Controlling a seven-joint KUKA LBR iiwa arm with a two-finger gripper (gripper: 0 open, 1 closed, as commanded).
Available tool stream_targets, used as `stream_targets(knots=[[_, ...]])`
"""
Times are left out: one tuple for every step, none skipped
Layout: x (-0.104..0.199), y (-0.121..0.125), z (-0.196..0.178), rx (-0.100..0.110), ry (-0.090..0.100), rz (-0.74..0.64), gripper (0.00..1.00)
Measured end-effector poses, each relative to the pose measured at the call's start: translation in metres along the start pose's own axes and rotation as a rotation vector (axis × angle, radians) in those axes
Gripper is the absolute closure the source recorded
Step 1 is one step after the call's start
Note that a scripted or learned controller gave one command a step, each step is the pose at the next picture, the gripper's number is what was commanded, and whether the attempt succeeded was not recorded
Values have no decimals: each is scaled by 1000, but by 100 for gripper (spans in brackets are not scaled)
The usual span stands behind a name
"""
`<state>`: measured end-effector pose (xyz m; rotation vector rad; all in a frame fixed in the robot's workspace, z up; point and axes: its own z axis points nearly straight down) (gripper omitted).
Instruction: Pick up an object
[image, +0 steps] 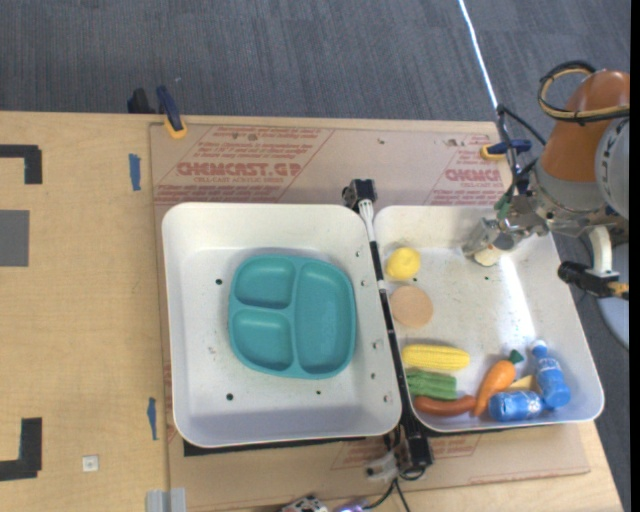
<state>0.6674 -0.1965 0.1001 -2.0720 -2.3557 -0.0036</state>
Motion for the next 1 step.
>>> stream_targets(knots=[[61,8,-65,-6,-5,31,100]])
